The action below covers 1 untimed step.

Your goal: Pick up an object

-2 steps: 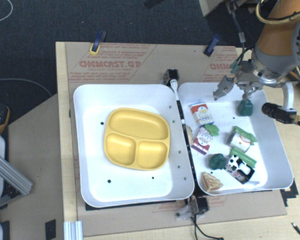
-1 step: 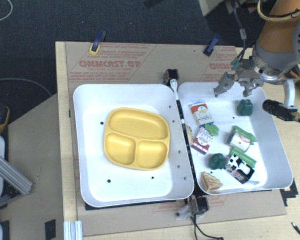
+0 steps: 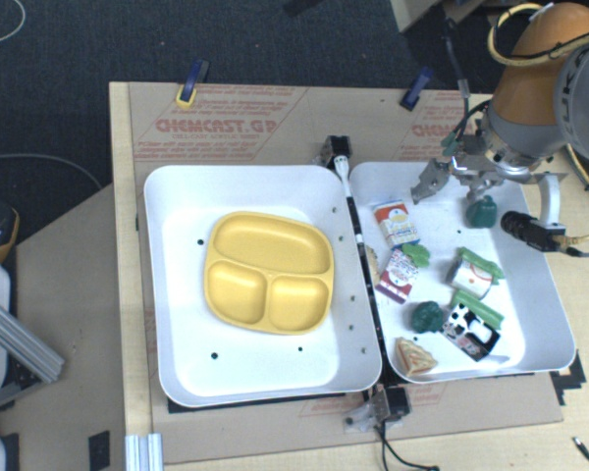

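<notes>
My gripper [image 3: 455, 188] hangs over the far part of the right bin [image 3: 550, 307], its fingers spread open with nothing between them. A small dark green lump [image 3: 482, 211] lies just beside the right finger; whether they touch I cannot tell. Below the gripper lie a red and white packet [image 3: 397, 224], a pink and green packet [image 3: 401, 270], a white box with green trim [image 3: 474, 275], a dark green toy [image 3: 428, 315], a black and white item [image 3: 471, 329] and a tan wedge [image 3: 415, 356].
The left bin [image 3: 177, 292] holds a yellow divided plate [image 3: 269, 270]. A black cylinder [image 3: 526, 229] juts in near the right bin's far right rim. Clamps [image 3: 188, 83] sit at the board's far edge, and the grey and orange arm [image 3: 540, 77] rises at upper right.
</notes>
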### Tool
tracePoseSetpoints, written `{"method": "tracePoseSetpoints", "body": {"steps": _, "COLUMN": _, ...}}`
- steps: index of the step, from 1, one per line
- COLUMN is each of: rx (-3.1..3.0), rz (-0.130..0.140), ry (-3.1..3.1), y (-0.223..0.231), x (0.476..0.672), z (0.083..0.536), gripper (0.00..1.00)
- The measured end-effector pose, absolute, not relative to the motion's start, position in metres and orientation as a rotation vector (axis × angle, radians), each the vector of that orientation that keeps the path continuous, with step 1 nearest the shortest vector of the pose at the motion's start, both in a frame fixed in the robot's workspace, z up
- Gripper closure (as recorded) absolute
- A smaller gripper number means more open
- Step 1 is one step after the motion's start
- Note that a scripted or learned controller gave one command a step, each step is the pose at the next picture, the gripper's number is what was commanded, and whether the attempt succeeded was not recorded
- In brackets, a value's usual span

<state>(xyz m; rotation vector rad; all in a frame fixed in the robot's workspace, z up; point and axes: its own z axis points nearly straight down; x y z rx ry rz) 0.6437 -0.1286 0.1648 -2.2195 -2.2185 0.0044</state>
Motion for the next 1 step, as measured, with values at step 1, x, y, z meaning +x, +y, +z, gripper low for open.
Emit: {"method": "tracePoseSetpoints", "body": {"steps": 1, "rx": -2.217, "rz": 0.007, "ry": -2.217, "y": -0.1295, "x": 0.6449, "z": 0.101, "gripper": 0.0}}
